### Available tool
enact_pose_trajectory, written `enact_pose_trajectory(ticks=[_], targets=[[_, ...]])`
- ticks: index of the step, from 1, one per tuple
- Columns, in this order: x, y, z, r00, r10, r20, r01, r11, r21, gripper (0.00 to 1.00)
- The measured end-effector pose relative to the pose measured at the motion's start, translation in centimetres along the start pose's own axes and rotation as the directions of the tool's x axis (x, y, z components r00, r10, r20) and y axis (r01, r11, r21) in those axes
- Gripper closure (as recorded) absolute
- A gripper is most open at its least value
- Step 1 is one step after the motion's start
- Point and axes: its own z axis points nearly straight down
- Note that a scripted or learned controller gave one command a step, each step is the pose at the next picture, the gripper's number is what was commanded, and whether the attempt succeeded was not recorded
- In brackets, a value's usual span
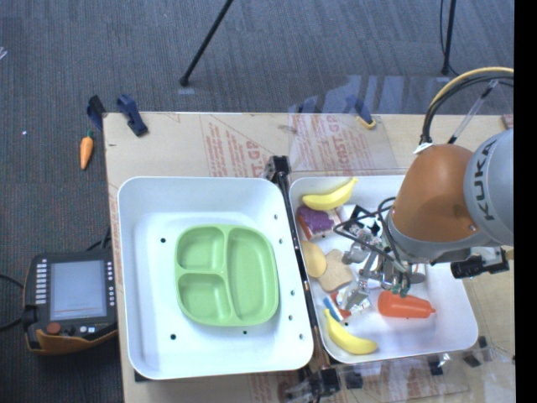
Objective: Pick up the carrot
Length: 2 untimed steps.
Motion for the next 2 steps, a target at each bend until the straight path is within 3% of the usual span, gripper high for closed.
enact_pose_trajectory(ticks=[1, 2], targets=[[4.2, -1.9, 1.2, 0.927, -0.375, 0.022, 0.375, 0.927, 0.004, 0.0], [-2.8, 1.4, 1.6, 0.929, -0.37, 0.003, 0.37, 0.929, 0.001, 0.0]])
